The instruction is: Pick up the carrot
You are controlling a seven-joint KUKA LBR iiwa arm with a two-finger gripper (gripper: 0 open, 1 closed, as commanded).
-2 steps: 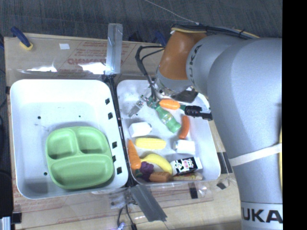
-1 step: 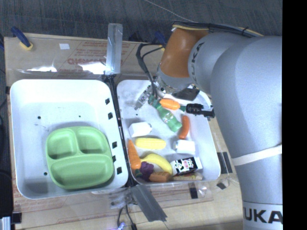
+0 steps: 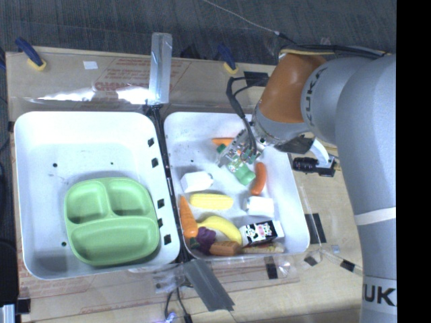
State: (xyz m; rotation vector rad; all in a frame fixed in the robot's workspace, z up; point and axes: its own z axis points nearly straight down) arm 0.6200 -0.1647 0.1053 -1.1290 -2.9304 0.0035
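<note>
A long tapered orange carrot (image 3: 187, 217) lies along the left wall of the right bin (image 3: 180, 133), pointing toward the front. A shorter orange-red piece (image 3: 259, 178) with a green bit (image 3: 244, 175) at its end lies further right, just below my gripper (image 3: 234, 155). The gripper hangs low over the back middle of the right bin, apart from the long carrot. A small orange item (image 3: 222, 140) peeks out beside the gripper at the back. The wrist hides what sits under it.
The right bin also holds a white block (image 3: 196, 180), two yellow pieces (image 3: 211, 200) (image 3: 223, 227), a purple item (image 3: 206, 235), a brown piece (image 3: 223, 249), a black-and-white carton (image 3: 259, 232) and another white block (image 3: 260, 206). A green divided plate (image 3: 111, 221) lies in the left bin (image 3: 40, 140).
</note>
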